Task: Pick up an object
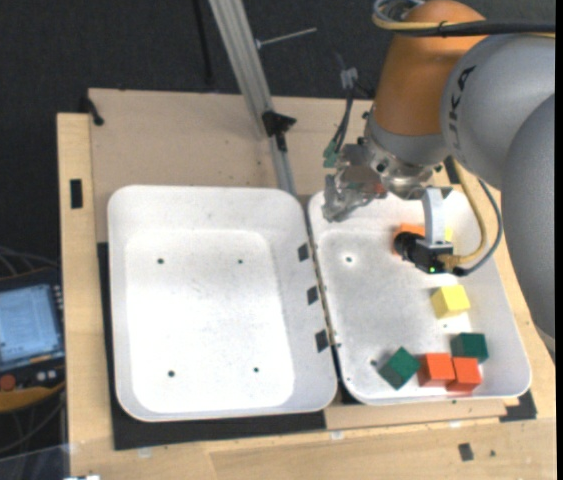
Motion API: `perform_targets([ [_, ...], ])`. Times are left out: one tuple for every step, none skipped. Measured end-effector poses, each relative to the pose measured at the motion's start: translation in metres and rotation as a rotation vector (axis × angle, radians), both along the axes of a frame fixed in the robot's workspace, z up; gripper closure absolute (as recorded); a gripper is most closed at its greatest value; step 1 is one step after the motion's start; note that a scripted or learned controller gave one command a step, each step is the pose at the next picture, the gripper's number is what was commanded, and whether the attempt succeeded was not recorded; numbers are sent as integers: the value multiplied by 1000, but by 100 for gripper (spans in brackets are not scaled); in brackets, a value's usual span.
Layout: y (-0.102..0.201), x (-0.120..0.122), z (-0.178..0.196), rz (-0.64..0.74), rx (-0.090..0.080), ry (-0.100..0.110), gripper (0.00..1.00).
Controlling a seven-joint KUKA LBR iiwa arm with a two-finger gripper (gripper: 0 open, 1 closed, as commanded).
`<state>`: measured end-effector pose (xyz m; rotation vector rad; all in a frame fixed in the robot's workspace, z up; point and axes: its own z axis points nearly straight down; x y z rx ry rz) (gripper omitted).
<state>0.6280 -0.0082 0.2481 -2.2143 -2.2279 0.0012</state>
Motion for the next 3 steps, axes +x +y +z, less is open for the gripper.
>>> perform_targets([
  [48,12,7,1,1,-3,100],
  [90,25,0,0,0,-3,100],
  [86,24,0,-3,-3,-2,0],
])
